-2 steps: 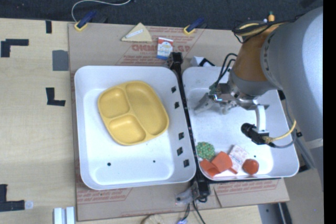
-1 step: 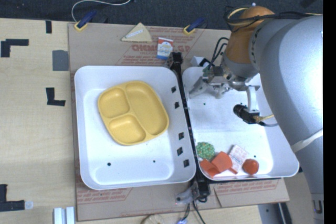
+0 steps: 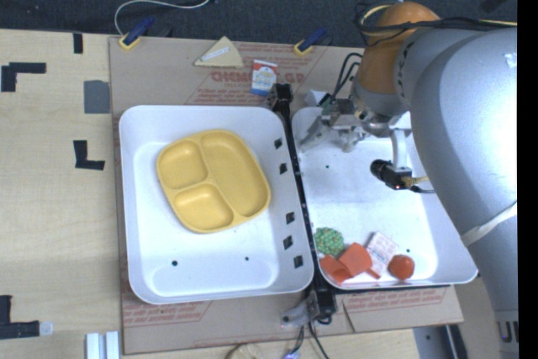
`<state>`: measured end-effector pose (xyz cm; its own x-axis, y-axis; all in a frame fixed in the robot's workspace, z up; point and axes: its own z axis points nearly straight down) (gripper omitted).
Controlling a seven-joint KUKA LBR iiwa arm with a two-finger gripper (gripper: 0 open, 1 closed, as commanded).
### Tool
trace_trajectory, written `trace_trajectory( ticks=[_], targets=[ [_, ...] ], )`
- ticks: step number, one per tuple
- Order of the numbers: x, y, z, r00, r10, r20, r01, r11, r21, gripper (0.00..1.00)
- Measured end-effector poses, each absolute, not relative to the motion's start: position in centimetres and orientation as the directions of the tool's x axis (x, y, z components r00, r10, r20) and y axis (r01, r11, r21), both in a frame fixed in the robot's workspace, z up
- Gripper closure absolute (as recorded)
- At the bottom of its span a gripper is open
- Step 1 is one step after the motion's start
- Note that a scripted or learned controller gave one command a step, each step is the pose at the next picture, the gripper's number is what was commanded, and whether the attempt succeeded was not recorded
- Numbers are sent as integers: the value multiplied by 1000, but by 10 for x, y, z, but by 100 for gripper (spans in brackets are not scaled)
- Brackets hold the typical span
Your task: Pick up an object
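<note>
The right bin [image 3: 361, 189] holds a small cluster at its near edge: a green lumpy piece [image 3: 329, 241], an orange-red block [image 3: 353, 261], a white packet with red print [image 3: 382, 246] and a red ball [image 3: 402, 266]. My gripper [image 3: 334, 124] hangs over the far left corner of that bin, well away from the cluster, under the grey arm and its orange band [image 3: 395, 21]. Nothing is visibly held in it.
A yellow divided plate [image 3: 212, 179] lies in the left bin [image 3: 143, 265]. A black divider [image 3: 290, 172] runs between the bins. Behind them on the cardboard sit a small red-and-white carton [image 3: 264, 77] and a tan wedge [image 3: 220, 53].
</note>
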<state>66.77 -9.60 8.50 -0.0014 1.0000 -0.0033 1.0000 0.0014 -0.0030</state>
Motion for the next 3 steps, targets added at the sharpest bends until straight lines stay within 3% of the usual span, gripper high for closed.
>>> trace_trajectory(
  ticks=[1,2,3],
  targets=[
    [665,-160,128,0,1000,-3,1000,0,1,0],
    [594,-142,127,0,1000,0,1000,0,-2,0],
    [574,-95,129,-2,1000,1,1000,2,-2,0]
  ],
)
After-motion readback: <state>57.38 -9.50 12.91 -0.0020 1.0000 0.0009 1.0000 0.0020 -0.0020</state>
